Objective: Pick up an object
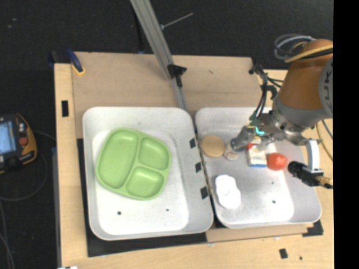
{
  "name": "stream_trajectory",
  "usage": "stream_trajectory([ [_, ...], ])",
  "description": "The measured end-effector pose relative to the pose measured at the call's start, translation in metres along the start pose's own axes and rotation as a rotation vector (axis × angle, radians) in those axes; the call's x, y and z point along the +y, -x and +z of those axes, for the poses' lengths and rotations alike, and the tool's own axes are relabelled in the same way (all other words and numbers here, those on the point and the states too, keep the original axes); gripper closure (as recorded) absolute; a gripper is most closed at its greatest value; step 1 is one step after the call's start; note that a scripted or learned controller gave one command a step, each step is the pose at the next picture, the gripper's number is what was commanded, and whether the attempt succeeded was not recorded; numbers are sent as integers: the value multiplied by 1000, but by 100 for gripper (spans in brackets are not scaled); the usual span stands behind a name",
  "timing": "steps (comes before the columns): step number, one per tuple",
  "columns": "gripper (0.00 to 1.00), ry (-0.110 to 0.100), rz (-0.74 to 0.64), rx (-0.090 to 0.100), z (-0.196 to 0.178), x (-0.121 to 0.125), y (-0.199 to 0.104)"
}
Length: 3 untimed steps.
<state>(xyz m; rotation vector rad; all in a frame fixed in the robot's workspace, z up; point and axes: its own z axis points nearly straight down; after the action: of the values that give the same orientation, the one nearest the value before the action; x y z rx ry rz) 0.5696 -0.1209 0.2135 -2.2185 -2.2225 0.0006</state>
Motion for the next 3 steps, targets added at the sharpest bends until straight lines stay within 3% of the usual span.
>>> stream_trajectory([
  [1, 0, 2, 0, 0, -1, 1, 0],
  [3, 0, -3, 3, -2, 105, 1, 2],
])
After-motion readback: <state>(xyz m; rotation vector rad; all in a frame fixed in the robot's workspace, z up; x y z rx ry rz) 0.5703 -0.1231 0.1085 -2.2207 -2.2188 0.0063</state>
